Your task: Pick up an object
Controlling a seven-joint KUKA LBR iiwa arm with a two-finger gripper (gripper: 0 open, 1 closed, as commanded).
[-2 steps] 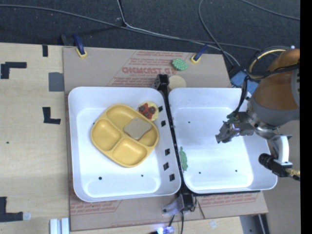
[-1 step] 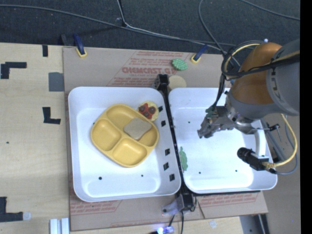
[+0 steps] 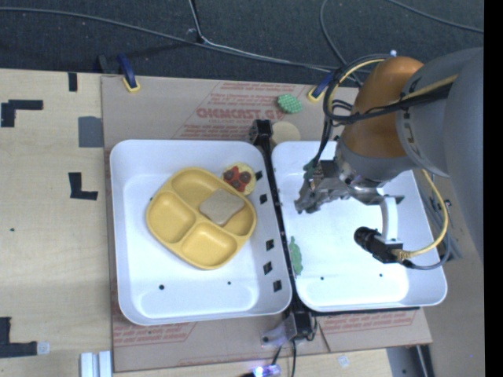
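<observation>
On the counter (image 3: 55, 210), two white bins are being viewed side by side. In the left bin (image 3: 137, 289) a yellow divided tray (image 3: 177, 222) is lying tilted, with a tan flat piece (image 3: 222, 206) resting in one of its compartments and a small red and dark cluster (image 3: 239, 178) sitting just beside the tray's upper right corner. Against the left wall of the right bin (image 3: 361, 289), near the divider, a small green object (image 3: 295, 253) is lying alone; another green knobbly piece (image 3: 288, 102) is lying on the cardboard beyond the bins.

The claw (image 3: 308, 199) is being held over the upper left part of the right bin, above and a little to the right of the small green object; whether its fingers are apart or together cannot be told, and nothing is seen between them.

Judged from this, the approach step is being carried out. To be done well, the claw should be shifted toward the near edge until centred over the green object, with the fingers being aligned along the wall so that neither is blocked by it, and the descent should be made slowly, since the object is small and low and could easily be pushed aside
</observation>
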